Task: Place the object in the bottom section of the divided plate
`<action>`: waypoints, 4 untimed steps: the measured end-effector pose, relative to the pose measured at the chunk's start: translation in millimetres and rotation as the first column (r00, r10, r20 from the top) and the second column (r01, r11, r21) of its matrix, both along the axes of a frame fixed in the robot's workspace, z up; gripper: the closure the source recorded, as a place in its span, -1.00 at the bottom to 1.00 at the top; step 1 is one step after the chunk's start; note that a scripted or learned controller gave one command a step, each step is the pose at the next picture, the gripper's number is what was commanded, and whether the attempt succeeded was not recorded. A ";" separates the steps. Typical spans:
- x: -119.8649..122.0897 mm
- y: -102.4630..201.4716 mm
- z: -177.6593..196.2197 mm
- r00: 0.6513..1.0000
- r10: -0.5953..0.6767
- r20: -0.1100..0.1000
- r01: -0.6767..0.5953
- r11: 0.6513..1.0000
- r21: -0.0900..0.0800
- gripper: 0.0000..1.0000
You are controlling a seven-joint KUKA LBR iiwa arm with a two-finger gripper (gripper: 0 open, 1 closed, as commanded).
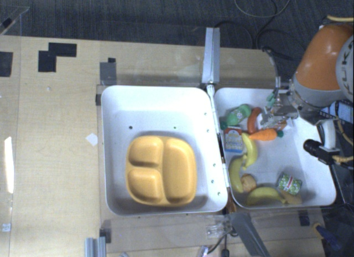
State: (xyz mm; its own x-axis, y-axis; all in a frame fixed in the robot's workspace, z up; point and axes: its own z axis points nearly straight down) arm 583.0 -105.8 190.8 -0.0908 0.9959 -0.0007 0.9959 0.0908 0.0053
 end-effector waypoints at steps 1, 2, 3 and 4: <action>4.2 93.6 20.0 0.998 -0.068 -0.001 0.068 0.998 0.001 1.00; -14.3 179.3 -4.2 1.000 -0.020 -0.002 0.020 1.000 0.001 1.00; -71.8 244.7 10.7 0.941 0.340 -0.002 -0.340 0.941 0.001 1.00; -82.7 240.3 98.0 0.957 0.291 0.002 -0.291 0.957 0.000 1.00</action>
